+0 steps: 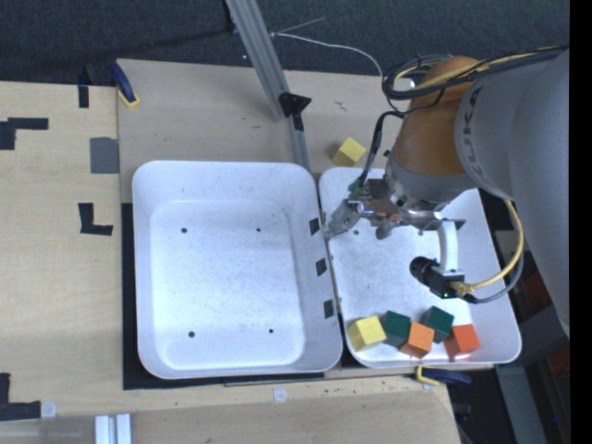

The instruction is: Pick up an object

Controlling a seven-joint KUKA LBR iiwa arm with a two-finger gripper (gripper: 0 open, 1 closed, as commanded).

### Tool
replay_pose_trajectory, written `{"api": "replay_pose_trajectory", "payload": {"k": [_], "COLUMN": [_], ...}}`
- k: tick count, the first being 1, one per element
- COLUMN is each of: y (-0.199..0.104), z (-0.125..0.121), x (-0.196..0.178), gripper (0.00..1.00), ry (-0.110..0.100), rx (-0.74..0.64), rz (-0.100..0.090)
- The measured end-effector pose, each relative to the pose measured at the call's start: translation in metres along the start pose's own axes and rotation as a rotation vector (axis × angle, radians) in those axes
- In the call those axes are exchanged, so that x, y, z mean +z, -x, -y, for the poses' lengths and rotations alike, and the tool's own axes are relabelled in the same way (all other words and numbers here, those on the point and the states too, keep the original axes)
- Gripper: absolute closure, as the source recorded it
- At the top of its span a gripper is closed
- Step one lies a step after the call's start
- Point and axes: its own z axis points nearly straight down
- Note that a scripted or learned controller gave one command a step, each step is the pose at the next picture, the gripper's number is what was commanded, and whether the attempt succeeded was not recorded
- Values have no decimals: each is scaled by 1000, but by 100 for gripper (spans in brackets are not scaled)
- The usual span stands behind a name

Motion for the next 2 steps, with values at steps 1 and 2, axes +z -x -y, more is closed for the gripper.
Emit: {"api": "replay_pose_trajectory", "payload": {"k": [1, 2], "y": [-22, -30], "z": [-41, -81], "x": [0, -77], "gripper": [0, 0], "ry": [4, 12], "rx": [1, 2], "rz": [2, 3]}}
